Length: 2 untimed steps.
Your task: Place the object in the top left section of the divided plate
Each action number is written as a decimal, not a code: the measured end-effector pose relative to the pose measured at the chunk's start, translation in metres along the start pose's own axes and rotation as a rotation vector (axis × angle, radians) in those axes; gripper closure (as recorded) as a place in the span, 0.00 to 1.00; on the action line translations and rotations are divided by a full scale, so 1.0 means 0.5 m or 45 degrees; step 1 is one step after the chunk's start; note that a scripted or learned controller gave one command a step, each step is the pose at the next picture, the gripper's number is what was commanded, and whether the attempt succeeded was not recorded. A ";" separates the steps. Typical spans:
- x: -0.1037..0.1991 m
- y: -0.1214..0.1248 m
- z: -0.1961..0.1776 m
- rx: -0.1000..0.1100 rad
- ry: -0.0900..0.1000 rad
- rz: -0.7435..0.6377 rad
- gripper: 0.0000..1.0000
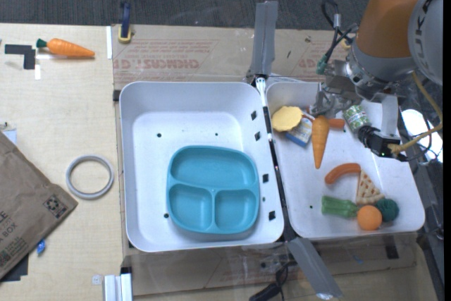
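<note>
Desk (pixel 63 109), pale wood, dark carpet behind; two white bins. Pincer (pixel 325 101): poised over the right bin's (pixel 405 183) far corner, directly above the carrot's (pixel 319 141) thick end; grip state cannot be told. Carrot lies on the bin floor, evidently the intended pick. Blue divided plate (pixel 212 190): in the left bin, well leftward, across the shared bin walls; sections vacant, approach open.

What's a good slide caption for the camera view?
KUKA arm's gripper hovers over toy food in the right bin, near a toy carrot; blue divided plate waits in the left bin.
</note>
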<state>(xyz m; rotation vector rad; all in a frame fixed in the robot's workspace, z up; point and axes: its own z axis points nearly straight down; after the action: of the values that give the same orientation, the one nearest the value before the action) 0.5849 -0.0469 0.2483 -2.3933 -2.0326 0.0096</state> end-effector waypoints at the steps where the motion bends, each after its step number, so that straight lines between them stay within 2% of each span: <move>1: 0.069 0.043 -0.001 -0.003 0.002 0.104 1.00; 2: 0.188 0.035 -0.009 -0.003 0.002 0.163 1.00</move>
<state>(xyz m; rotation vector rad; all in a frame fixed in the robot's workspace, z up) 0.6175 0.0430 0.2525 -2.5198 -1.8760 0.0058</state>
